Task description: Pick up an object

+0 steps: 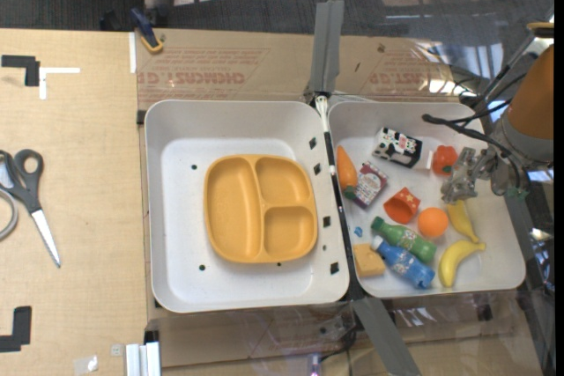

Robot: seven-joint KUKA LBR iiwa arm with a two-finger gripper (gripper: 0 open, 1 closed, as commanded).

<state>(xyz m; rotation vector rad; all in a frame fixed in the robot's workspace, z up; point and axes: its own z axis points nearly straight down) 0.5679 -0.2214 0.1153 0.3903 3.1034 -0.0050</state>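
My gripper (460, 186) hangs over the right part of the right bin (502, 277), open, with nothing between its fingers. Just below it lie a yellow banana (461, 221) and an orange ball (432, 223). A small red-orange toy (443, 158) sits just to its left. Further left in that bin are a black-and-white box (398, 147), a carrot (345, 167), a maroon packet (368, 185) and a red cup (402, 205). Near the front lie a green bottle (404, 238), a blue bottle (409, 265), a yellow block (368, 261) and a second banana (458, 260).
The left bin (167, 189) holds an orange divided plate (262, 209). Scissors (31, 198) lie on the wooden bench at the far left. Cables (467, 114) run along the right bin's back right corner.
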